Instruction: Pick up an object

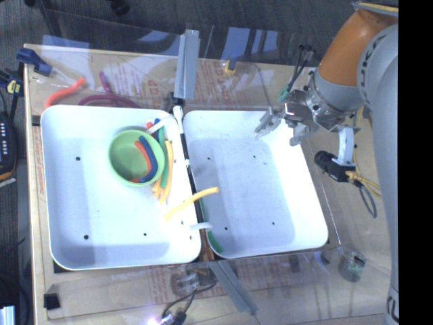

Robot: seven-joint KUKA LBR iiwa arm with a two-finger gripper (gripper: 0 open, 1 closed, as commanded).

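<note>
Jaws (280,128) hung spread apart with nothing between my fingers, over the upper right part of the right bin (304,208), near its far rim. My arm (352,53) reached in from the right, orange band up top, wrist tilted down toward that bin. Objects sat well apart from me in the left bin (74,208): green bowl (135,158) lay near its centre, red and blue pieces inside it, yellow and orange strips bunched against its right side. Yellow stick (193,202) lay slanted across the seam where the two bins met, one end on each side. Bench (135,76) behind the bins carried a red tube (108,101) and an orange piece (64,91).
</note>
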